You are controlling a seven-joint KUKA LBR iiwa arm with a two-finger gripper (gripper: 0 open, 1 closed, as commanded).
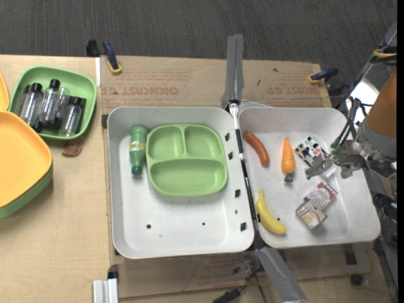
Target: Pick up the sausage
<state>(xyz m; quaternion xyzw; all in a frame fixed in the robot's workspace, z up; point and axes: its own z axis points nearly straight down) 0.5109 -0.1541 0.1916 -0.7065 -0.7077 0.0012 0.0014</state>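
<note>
The sausage (257, 149), reddish-orange and slightly curved, lies at a slant in the upper left of the right bin (360, 229), close to the divider between the bins. My gripper (320, 165) hangs over the right half of that bin, well to the right of the sausage. The carrot (288, 157) lies between them. Just below a black-and-white cow-print item (308, 148) and above a small printed packet (315, 206), the gripper has nothing of the sausage in it.
A banana (269, 214) lies at the right bin's lower left. The left bin (183, 235) holds a green divided plate (187, 160) and a green bottle (137, 149). On the bench at the left stand a green tray of bottles (53, 103) and stacked yellow plates (22, 163).
</note>
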